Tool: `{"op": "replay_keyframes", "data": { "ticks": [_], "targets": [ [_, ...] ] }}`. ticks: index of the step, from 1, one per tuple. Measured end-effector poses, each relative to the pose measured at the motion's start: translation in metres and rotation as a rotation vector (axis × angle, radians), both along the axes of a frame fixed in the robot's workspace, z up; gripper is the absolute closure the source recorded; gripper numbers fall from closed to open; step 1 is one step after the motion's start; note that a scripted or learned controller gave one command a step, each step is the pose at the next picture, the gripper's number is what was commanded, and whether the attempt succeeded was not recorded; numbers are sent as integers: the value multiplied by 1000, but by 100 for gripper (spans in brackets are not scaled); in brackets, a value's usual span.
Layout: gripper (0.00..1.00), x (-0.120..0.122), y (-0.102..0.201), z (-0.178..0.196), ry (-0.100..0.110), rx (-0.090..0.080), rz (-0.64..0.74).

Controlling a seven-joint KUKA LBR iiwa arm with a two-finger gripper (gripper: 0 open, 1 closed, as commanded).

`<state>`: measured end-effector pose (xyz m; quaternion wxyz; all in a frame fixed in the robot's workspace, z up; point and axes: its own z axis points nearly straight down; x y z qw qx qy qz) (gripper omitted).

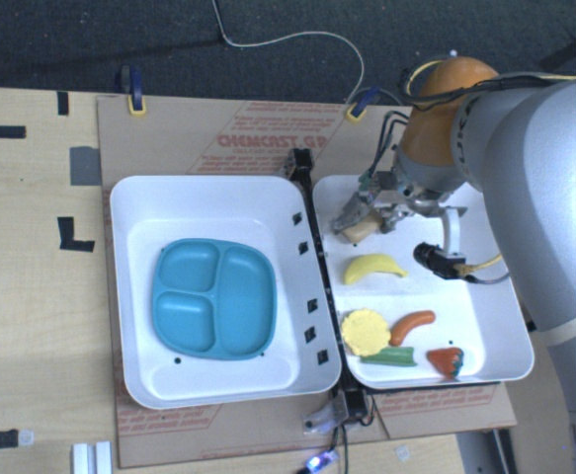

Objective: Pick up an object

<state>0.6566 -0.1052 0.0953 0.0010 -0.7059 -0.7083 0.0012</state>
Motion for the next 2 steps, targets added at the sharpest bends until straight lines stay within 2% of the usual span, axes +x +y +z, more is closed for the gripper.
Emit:
{"op": "replay_keyframes", "data": {
  "ticks": [1, 2],
  "targets": [
    [100, 3, -2, 63, -7, 0, -1],
    [100, 8, 0, 107, -7, 0, -1]
  ]
}}
